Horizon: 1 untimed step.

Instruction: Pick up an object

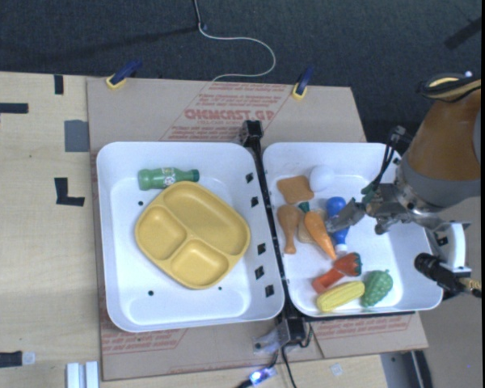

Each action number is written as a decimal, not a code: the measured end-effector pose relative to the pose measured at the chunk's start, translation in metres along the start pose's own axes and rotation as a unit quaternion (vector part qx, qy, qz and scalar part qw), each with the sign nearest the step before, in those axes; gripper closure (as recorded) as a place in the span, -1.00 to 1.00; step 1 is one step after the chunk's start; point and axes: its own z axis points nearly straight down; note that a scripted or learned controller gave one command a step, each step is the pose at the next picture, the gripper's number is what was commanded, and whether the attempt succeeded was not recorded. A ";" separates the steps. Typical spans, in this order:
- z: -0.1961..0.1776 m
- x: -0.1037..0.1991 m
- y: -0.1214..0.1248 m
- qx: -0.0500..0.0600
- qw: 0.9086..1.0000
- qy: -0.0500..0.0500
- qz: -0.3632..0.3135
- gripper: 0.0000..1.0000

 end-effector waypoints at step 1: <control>0.062 -0.008 -0.001 0.003 1.000 0.001 0.001 -1.00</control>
